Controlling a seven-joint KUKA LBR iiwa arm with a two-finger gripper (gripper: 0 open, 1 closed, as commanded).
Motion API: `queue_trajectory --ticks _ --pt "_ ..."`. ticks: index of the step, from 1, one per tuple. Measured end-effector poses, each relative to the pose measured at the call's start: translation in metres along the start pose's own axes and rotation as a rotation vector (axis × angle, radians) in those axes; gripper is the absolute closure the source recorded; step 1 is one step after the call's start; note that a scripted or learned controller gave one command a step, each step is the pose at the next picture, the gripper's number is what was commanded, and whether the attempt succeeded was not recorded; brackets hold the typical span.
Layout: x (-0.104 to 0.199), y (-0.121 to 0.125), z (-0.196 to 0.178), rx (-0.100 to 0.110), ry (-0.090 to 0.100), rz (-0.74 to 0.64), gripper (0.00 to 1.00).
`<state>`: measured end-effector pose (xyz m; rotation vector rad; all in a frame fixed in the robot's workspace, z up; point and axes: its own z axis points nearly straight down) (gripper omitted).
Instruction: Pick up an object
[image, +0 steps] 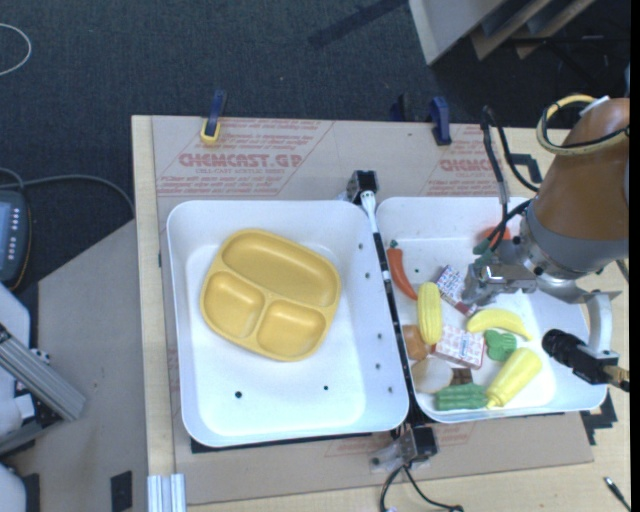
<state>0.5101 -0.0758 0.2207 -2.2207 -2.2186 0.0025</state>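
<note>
My gripper (481, 286) hangs low over the middle of the right bin (440, 216), just above a small printed packet (450, 281). Nothing is visibly held in it. Below it lies a yellow banana (498, 321) with a green piece (499, 343) under it. A yellow corn cob (429, 313) stands to the left, and a red chili (400, 273) lies near the bin's left wall. A red-and-white packet (460, 347), a second yellow corn cob (515, 375) and a green cucumber (461, 398) sit toward the front.
The left bin (190, 330) holds a yellow divided plate (270, 293). A brown item (415, 345) lies by the right bin's left wall, and an orange item (488, 238) peeks out beside the arm. The arm covers the bin's right part.
</note>
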Motion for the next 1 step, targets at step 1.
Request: queue_trajectory --ticks 1 --pt "-0.0123 0.0009 -0.0141 -0.006 -0.002 0.0 1.0"
